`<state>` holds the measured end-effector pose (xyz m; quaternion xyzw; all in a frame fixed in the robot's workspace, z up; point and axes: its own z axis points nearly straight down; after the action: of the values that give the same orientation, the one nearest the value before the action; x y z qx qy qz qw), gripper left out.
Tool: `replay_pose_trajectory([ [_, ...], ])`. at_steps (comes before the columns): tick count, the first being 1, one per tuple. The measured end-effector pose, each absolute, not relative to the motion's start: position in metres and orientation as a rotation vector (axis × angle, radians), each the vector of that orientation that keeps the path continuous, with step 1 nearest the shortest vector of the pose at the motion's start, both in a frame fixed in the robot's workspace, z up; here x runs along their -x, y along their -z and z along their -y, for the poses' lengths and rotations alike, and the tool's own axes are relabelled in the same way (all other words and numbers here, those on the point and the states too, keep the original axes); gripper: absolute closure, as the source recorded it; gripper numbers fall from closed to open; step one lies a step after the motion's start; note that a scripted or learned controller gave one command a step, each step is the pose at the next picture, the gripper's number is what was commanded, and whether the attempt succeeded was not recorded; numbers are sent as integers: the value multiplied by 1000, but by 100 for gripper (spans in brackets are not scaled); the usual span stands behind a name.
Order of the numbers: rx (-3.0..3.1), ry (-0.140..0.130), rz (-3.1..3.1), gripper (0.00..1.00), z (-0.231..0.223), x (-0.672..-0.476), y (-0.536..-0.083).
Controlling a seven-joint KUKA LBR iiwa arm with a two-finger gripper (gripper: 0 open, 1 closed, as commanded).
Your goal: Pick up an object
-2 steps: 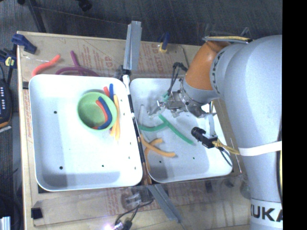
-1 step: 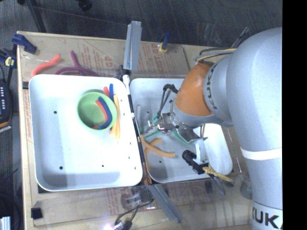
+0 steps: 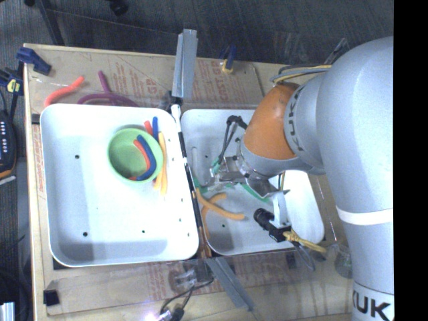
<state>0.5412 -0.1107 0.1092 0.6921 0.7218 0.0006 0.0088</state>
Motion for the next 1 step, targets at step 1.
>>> replay_pose_trajectory([
  [1,-2163,5,-2243,0,116,-541,-110],
])
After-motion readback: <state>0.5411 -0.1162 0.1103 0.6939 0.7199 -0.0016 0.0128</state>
